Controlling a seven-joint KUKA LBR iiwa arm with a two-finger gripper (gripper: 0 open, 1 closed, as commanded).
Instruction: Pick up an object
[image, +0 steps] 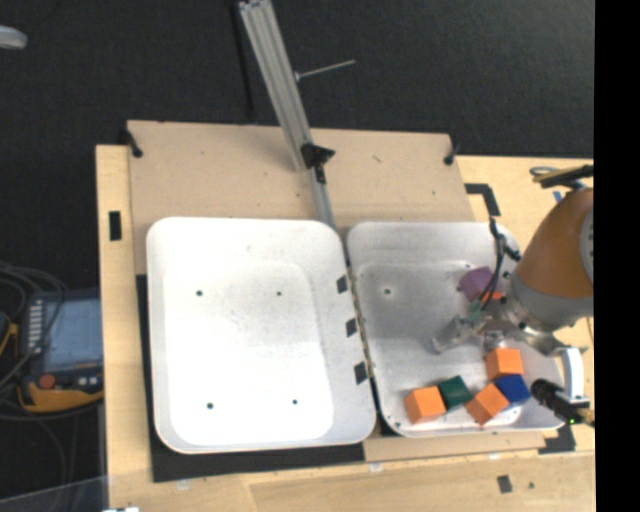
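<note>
Grey fingers (452, 338) low in right bin (400, 262); coloured blocks (468, 392) nearby

1 camera, fixed above the surface (420, 160), looks down at a slant, from far enough to take in both white bins whole. The left bin (250, 330) fills the middle of the view; the right bin (420, 260) sits toward the right side. The surface's far edge lies toward the top of the view, its near edge toward the bottom. Dark floor (100, 70) shows beyond the far edge and the left edge. The arm (560, 260) enters at the surface's right edge.
</note>
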